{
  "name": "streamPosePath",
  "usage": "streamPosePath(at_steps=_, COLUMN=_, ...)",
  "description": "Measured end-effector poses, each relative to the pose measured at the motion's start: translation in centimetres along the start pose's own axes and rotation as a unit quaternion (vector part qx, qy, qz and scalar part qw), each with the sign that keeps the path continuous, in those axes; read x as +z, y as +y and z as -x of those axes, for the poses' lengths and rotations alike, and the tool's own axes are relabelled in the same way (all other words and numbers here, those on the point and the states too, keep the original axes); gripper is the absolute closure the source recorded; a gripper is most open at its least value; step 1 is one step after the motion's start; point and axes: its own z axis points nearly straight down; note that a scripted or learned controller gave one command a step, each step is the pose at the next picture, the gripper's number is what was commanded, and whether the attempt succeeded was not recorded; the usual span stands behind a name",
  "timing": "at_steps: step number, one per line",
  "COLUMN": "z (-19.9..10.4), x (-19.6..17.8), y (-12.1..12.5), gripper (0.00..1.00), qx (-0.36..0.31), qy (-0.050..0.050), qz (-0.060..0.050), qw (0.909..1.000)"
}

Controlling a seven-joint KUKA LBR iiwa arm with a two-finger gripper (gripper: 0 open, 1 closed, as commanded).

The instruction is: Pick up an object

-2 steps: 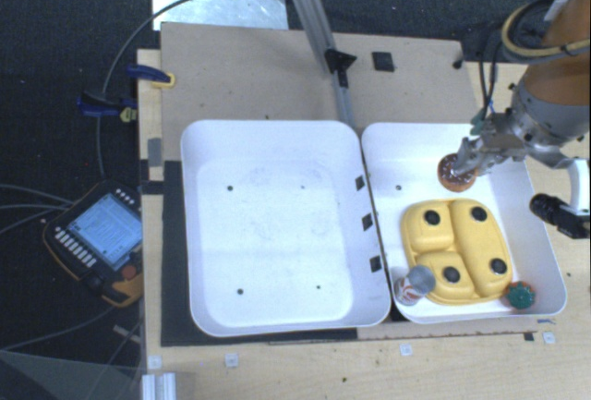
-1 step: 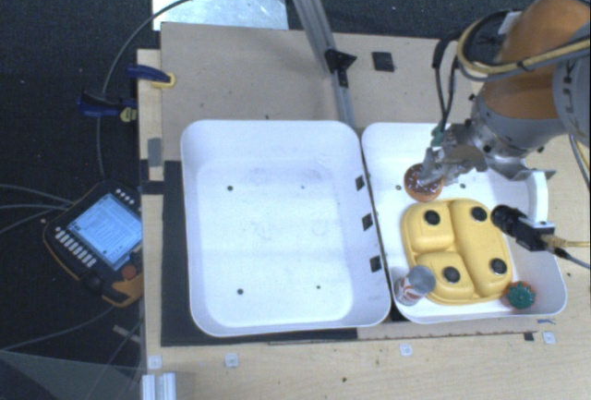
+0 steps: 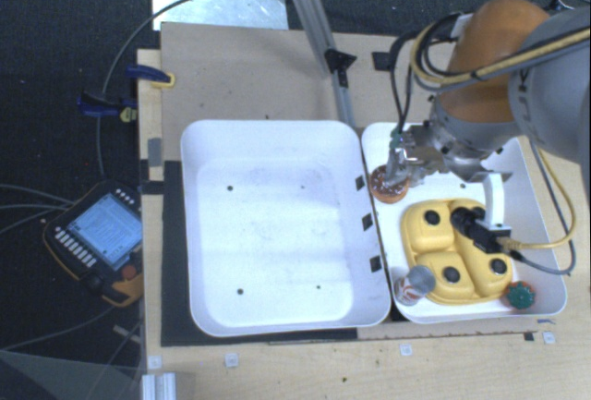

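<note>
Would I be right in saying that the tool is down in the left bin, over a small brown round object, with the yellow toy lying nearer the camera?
Not quite: the tool is down in the right bin, not the left bin. The camera view shows it over the small brown round object, with the yellow toy lying nearer the camera, as you said.

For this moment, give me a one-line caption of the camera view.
KUKA arm's gripper poised over a small brown round object in the right bin, beside a yellow toy; left bin alongside.

gripper (image 3: 397, 175) over brown round object (image 3: 389, 187), right bin (image 3: 550, 295)
</note>
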Motion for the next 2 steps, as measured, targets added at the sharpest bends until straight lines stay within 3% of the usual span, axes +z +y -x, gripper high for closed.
streamPosePath(at_steps=2, z=-9.4, x=0.5, y=-2.8, gripper=1.0, qx=0.0, qy=0.0, qz=-0.001, qw=1.0)
